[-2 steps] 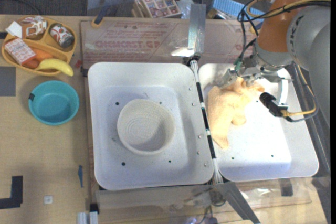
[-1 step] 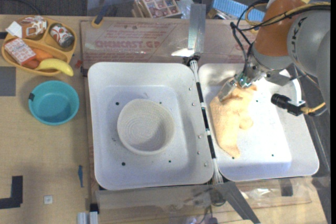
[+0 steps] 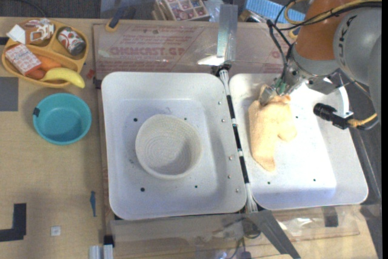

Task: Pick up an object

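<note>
A pale yellow, soft cloth-like object (image 3: pixel 271 127) lies in the left half of the right bin (image 3: pixel 327 173). Its upper end rises toward my gripper (image 3: pixel 282 87), which comes down from the grey arm with the orange band (image 3: pixel 324 15) and sits right at the object's top right corner, touching or nearly touching it. A white ribbed bowl (image 3: pixel 168 145) rests upright in the middle of the left bin (image 3: pixel 121 94).
A black cable plug (image 3: pixel 327 112) hangs over the right bin beside the arm. Left of the bins stand a blue bowl (image 3: pixel 62 118) and a yellow tray of toy food with a banana (image 3: pixel 63 76). Boxes and clutter lie behind the bins.
</note>
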Motion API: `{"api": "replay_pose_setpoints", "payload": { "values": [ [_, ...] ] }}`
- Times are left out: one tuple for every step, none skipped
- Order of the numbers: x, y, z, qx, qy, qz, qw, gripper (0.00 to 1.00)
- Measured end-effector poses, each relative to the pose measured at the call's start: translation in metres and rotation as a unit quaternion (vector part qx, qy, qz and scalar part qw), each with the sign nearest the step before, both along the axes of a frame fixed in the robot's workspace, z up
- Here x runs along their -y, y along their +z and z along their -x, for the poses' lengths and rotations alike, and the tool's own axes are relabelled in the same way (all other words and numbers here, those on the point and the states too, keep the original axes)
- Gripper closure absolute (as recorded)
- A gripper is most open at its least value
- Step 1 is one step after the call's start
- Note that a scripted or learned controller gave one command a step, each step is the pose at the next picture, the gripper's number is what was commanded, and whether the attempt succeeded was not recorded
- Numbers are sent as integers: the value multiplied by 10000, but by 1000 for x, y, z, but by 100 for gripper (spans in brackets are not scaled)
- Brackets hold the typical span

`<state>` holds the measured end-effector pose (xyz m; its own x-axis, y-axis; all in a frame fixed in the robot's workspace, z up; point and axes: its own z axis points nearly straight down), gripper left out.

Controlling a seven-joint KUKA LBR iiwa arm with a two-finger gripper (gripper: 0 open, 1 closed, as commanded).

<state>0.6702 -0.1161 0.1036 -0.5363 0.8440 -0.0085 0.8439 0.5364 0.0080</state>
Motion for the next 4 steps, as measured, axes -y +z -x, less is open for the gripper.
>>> {"api": "replay_pose_setpoints", "payload": {
  "values": [
    [-27, 82, 2, -20, 1818, 6, 9833, 100],
    [-30, 82, 29, -41, 4205, 10, 9073, 100],
    [-30, 83, 29, -36, 4203, 13, 9074, 0],
    [-11, -11, 46, -7, 3764, 24, 9265, 0]
  ]
}}
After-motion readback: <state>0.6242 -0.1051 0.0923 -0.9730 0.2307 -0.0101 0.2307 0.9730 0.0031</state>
